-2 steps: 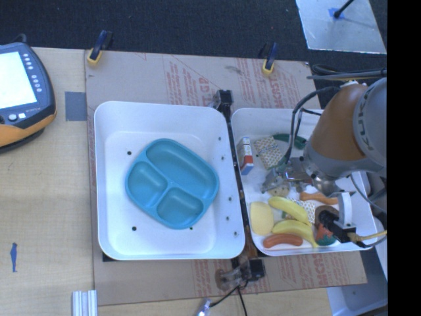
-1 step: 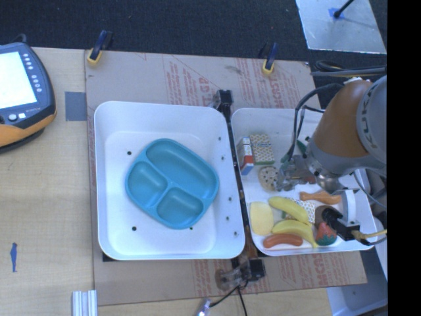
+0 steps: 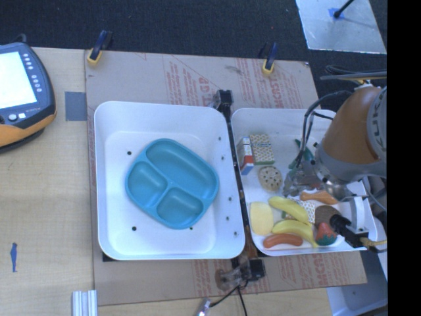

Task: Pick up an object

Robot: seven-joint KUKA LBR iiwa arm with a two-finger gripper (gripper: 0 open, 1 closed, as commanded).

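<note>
While lowered into the right bin [image 3: 245,120] from the right edge of the scene, grey arm [image 3: 352,137] with its orange band seen above a crowd of toy food. Hand [image 3: 297,178] down among the items near the bin's middle; impossible to tell whether clenched or released, and nothing visibly held. Just beside it: a round speckled cookie [image 3: 270,178] to the left, two yellow bananas [image 3: 290,207] curved on the near side, an orange carrot-like piece [image 3: 320,196] to the right. Farther left, a small red-and-white carton [image 3: 246,155] and a green-checked block [image 3: 262,148], lying side by side near the dividing wall. At the near rim, a pale yellow piece [image 3: 261,217] and a red sausage [image 3: 283,241]. In the left bin [image 3: 105,176], a blue compartment tray [image 3: 172,183], lying flat and alone. On the tabletop [image 3: 39,209], far left, a control pendant [image 3: 23,87].
</note>
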